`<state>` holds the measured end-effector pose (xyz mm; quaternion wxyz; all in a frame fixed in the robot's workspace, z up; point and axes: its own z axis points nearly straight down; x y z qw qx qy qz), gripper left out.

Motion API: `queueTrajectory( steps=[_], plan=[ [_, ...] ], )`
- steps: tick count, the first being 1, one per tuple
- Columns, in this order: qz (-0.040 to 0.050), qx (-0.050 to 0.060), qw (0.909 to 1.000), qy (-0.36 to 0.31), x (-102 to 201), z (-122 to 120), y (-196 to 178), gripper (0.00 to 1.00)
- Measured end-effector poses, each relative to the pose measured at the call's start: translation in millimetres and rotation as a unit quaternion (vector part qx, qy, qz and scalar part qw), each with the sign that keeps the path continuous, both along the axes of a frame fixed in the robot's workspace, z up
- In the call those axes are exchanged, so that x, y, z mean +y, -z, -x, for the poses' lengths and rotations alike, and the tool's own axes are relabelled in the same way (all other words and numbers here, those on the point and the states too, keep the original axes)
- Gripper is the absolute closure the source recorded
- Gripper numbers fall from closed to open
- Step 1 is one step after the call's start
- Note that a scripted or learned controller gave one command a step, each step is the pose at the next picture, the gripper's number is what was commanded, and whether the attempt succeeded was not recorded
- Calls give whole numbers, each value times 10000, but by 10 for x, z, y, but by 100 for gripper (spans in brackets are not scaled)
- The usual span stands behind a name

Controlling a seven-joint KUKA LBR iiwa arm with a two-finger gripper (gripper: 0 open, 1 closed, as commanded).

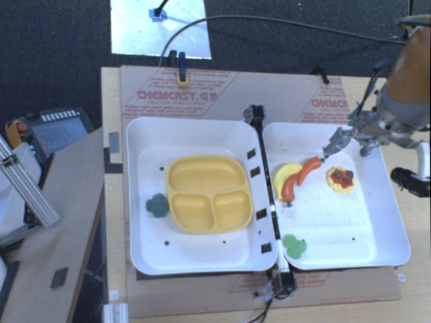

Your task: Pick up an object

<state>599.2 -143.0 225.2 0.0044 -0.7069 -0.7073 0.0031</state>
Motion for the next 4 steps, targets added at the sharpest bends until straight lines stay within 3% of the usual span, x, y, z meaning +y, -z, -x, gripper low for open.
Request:
queueTrajectory(
  steps=[1, 3, 4],
  plan=[
    [11, -63, 10000, -13, 3, -26, -69, 0],
    [8, -44, 10000, -3, -22, -83, 965, 0],
    [3, -99, 10000, -9, -7, -122, 1381, 0]
  ],
)
